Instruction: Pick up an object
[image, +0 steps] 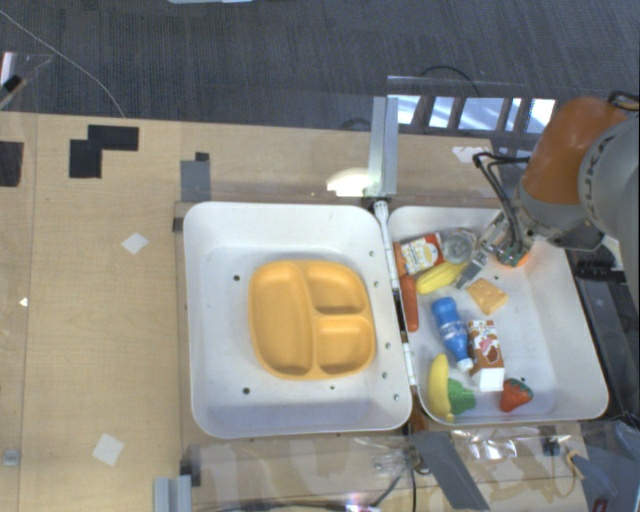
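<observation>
blue bottle (451, 331), white cap, lying among toy foods.

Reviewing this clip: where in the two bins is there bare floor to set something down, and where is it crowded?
Left bin: a bare band rings the yellow divided tray, widest along its left wall. Right bin: bare floor on the right, past the cracker and strawberry. Crowded: its left half, from the red packet and gripper down past the blue bottle.

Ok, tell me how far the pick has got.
Nothing looks picked yet. The gripper is low in the right bin, at its far side beside the yellow toy, with nothing seen between its fingers. The toys lie in that bin. Grasping and lifting one remains.
</observation>
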